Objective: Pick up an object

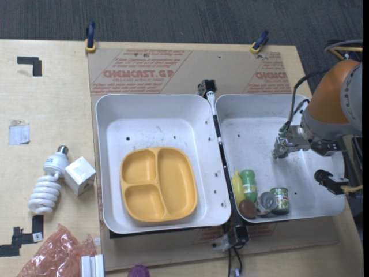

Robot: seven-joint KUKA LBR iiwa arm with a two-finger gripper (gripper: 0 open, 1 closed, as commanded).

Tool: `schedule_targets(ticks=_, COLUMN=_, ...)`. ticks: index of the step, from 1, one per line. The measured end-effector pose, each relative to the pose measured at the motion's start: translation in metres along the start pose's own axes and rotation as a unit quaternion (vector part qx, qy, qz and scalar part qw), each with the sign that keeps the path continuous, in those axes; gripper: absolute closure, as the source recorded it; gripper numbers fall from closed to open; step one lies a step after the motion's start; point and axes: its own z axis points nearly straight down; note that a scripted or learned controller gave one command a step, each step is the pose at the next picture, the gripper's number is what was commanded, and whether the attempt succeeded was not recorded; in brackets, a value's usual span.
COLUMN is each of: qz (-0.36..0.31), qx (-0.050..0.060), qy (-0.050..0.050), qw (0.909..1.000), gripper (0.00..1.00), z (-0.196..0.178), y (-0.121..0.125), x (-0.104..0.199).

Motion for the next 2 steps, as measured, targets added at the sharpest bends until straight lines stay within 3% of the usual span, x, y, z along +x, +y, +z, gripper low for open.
schedule_targets(ticks=1, qz=0.0, qx=0.0, qy=0.0, qw=1.0, gripper=0.0, z=0.0, y=0.0, x=0.0)
schedule_targets(ticks=2, qz=0.002, qx=0.0, qy=0.001, qw=1.0, gripper=0.0, z=0.0, y=-0.093, x=0.053)
